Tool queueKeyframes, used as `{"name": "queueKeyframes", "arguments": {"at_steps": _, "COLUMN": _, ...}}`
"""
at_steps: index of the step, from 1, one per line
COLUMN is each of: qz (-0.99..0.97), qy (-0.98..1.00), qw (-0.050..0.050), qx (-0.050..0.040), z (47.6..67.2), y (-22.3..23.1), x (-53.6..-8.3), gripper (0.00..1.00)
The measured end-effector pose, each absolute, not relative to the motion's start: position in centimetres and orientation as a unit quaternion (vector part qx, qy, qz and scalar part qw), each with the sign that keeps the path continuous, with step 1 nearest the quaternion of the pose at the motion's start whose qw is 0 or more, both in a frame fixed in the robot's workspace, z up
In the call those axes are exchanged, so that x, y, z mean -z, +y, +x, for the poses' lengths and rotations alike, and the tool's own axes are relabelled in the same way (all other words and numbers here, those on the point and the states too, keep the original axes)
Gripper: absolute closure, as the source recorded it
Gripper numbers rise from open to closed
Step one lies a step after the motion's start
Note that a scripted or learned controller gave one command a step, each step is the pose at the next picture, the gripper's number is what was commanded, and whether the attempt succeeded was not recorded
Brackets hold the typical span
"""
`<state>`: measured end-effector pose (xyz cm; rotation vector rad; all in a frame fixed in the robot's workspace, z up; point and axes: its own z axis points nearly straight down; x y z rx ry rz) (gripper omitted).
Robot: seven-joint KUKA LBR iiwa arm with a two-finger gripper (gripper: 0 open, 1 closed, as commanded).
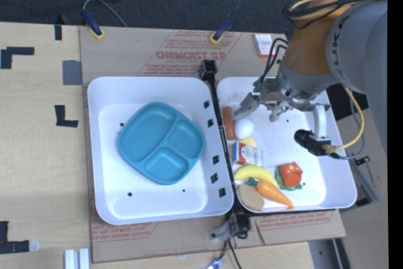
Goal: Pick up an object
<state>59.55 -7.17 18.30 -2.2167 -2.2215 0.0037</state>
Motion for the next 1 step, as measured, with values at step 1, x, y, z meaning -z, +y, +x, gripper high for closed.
{"name": "queueKeyframes", "arguments": {"at_steps": 1, "qz": -0.707, "qy": -0.708, "qw": 0.000, "qx": 0.0002, "z": 62.10, "y": -9.23, "x": -9.47, "gripper": 0.00}}
